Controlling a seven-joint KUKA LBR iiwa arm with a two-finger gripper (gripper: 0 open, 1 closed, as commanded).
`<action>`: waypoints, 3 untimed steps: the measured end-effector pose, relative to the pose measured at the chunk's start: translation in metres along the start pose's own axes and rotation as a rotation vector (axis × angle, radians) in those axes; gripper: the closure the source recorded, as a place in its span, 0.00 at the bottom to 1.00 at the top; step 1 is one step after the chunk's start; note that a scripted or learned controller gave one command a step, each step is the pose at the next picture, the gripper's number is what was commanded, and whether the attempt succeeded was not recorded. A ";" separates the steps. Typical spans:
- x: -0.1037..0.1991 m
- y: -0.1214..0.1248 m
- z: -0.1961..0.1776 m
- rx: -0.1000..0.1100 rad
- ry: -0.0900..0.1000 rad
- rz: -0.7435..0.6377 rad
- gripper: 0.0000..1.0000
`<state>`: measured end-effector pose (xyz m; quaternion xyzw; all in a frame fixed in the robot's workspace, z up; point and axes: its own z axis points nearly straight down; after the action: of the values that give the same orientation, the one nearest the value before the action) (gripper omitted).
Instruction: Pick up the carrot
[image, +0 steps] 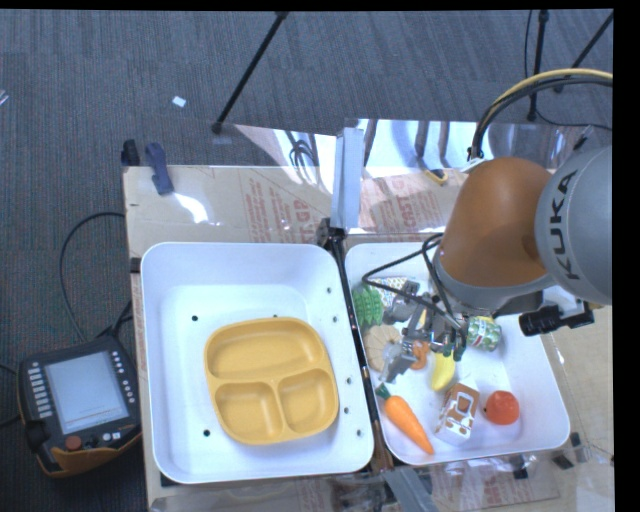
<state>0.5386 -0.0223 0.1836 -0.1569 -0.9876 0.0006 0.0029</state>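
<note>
The carrot (408, 422), orange with a small green top, lies aslant near the front left corner of the right bin (540, 375). My gripper (408, 340) hangs over the middle left of that bin, a short way behind the carrot and not touching it. Its silver fingers (398, 358) point down and left and look open, with no carrot between them. A small orange piece (420, 351) sits right by the fingers, partly hidden by them.
Around the gripper lie a yellow item (443, 372), a red ball (502, 406), a white and orange box (458, 413), a green-labelled can (484, 333), a green item (368, 305) and a beige round one (380, 346). The left bin (170, 300) holds a yellow divided plate (270, 380).
</note>
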 end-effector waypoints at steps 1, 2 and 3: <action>-0.048 -0.078 0.096 -0.002 -0.005 0.153 0.00; -0.008 -0.028 -0.004 -0.004 -0.007 0.266 0.00; 0.049 -0.010 0.001 0.001 0.003 0.171 0.00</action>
<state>0.4892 -0.0167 0.1834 -0.2408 -0.9706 0.0011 0.0043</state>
